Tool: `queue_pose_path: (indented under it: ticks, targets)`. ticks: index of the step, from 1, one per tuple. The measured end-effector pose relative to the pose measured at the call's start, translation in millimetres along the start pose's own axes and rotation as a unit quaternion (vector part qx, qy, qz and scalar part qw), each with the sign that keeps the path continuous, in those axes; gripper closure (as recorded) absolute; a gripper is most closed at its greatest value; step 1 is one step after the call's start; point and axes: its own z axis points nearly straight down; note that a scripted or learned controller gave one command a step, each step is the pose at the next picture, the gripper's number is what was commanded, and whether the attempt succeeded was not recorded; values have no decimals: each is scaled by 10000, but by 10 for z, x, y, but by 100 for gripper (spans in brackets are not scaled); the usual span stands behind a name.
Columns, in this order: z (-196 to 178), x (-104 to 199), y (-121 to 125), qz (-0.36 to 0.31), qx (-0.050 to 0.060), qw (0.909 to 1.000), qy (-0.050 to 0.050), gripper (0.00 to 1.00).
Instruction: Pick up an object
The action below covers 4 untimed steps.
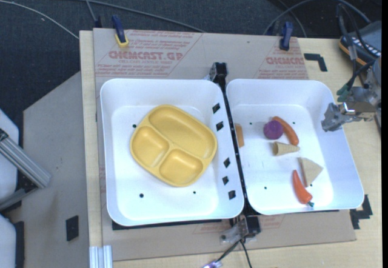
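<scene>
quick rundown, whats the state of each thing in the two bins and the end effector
yellow divided plate: right way up, tilted, in left bin
purple ball: in right bin, touching hot dog
hot dog: lying flat
cone: on its side
wedge: lying flat
carrot: lying flat
end effector: at right bin's right rim, holding nothing visible

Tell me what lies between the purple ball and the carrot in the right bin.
In the camera view, a cone and a tan wedge lie between the purple ball and the carrot.
</scene>
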Motion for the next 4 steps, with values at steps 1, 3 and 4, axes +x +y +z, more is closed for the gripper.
queue_pose_path:
  ticks: [1,3,4]
  targets:
    - [39,582,99,-26,23,10000,17,100]
    - [249,1618,321,-22,17,10000,16,100]
    - [443,2092,580,-16,15,10000,11,100]
